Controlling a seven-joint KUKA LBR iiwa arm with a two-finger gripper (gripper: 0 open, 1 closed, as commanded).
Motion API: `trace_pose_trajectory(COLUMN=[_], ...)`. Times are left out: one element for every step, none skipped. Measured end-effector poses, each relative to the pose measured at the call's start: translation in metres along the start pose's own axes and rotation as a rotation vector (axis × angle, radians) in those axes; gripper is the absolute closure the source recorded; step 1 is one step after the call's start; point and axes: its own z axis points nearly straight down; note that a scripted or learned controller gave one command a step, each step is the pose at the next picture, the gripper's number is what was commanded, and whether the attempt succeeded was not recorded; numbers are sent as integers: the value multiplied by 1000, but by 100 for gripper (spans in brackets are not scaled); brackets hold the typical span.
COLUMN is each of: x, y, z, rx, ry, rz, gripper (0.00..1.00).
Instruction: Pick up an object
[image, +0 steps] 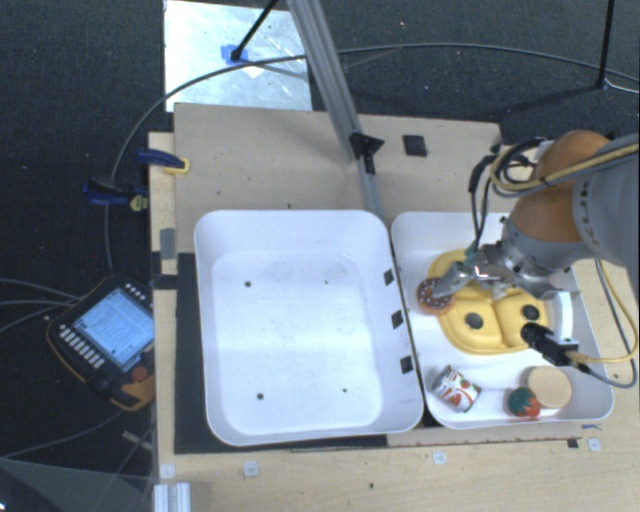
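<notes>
Where the grey arm (560, 230) crosses the right bin (600, 405), partly covers a yellow moulded toy (485, 325) with dark holes. Hand (470, 272) low at the toy's upper left edge, beside a brown ringed disc (432, 295); cannot tell whether spread or closed. Nearer the bin's front: a red-and-white can (455, 388) on its side, a tan round block (549, 386), a small green-and-red piece (521, 402). Left bin (290, 320) alongside on the worktop (300, 160).

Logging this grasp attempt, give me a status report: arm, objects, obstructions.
Gripper low in right bin, over yellow toy. Pink donut beside it. Can, wooden disc, green ball near front wall.
</notes>
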Motion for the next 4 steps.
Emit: trace_pose_trajectory(x=[10, 16, 8, 8], y=[5, 17, 12, 13], z=[-14, -67, -121, -130], rx=[-6, -6, -6, -2], ry=[17, -17, -18, -16], rz=[-10, -2, 2, -1], gripper=[100, 100, 100, 100])
